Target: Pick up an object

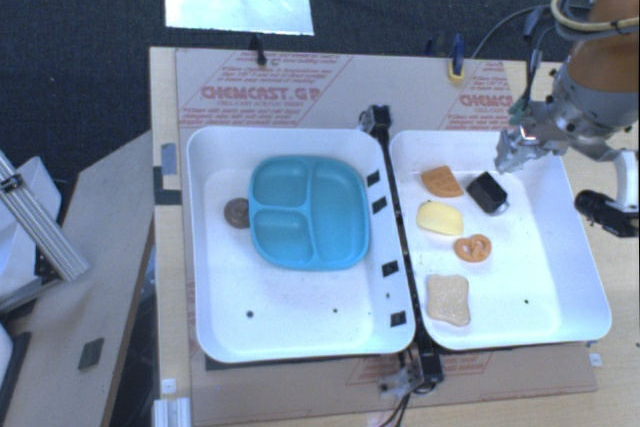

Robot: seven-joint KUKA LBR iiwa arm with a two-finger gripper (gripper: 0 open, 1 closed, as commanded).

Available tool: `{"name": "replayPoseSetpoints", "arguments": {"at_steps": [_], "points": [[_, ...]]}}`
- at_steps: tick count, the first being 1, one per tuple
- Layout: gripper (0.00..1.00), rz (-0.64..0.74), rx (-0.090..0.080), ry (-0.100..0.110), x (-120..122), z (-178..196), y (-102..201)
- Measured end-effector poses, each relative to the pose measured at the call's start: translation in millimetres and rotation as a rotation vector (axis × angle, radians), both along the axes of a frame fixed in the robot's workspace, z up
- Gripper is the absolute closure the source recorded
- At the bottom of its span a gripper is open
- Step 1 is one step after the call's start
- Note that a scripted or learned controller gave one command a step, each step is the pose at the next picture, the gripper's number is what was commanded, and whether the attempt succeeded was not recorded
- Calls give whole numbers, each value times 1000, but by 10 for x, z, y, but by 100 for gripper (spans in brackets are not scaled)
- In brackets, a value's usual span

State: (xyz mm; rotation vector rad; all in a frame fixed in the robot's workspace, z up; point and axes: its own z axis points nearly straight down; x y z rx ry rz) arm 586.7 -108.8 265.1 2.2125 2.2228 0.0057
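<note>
- Black, small and blocky, the black object (487, 192) lies in the right bin (560, 310) near its far edge, just beside the orange cracker (441, 181).
- The gripper (512, 155) hangs just above and behind it — how far the claw is spread cannot be told, and nothing shows in its grasp.
- A good pick likely means centring over the block, descending straight, and closing across its narrow sides — clear of the cracker and the yellow piece (439, 218).
</note>
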Motion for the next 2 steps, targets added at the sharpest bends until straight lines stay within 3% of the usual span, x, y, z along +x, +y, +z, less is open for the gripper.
{"name": "replayPoseSetpoints", "arguments": {"at_steps": [2], "points": [[100,7,3,4,110,-207,1107]]}}
